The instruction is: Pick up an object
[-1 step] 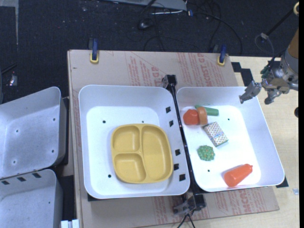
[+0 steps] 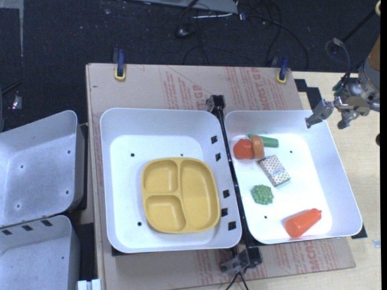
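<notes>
The right bin holds several small things. A red round piece touches an orange-brown piece, with a green piece just behind them. A small patterned box lies near the middle, a green bumpy ball sits below it, and an orange bottle-shaped piece lies at the front. My gripper hovers over the bin's far right corner, apart from all of them. It is open, with nothing between its fingers.
The left bin holds a yellow divided plate. A black divider runs between the two bins. Clamps pin the cardboard base at the back. White panels lie off the bench to the left.
</notes>
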Tool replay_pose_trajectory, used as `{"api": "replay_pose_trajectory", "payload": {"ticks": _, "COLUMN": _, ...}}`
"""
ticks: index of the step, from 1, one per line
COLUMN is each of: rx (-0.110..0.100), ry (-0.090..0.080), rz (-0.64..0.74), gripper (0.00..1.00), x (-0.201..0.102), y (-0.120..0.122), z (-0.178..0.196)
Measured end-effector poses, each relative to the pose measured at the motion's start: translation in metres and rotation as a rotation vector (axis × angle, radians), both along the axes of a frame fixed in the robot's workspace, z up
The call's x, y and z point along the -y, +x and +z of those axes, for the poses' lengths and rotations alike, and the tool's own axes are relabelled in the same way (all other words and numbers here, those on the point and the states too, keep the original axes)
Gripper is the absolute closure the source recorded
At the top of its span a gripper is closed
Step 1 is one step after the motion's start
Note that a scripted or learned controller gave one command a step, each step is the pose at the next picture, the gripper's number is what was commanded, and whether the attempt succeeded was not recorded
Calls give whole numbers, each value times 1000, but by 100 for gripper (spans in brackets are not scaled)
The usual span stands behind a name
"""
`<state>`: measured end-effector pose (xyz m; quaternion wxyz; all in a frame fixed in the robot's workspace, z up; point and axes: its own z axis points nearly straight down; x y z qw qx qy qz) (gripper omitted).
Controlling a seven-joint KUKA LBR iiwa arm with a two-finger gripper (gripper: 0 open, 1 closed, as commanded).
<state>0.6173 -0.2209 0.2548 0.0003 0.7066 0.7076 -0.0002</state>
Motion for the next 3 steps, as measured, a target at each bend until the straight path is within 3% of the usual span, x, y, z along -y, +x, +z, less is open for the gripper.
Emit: {"api": "replay_pose_trajectory", "payload": {"ticks": 3, "rx": -4, "ry": 1, "rz": -2, "gripper": 0, "x": -12, "y": -8, "z": -158}}
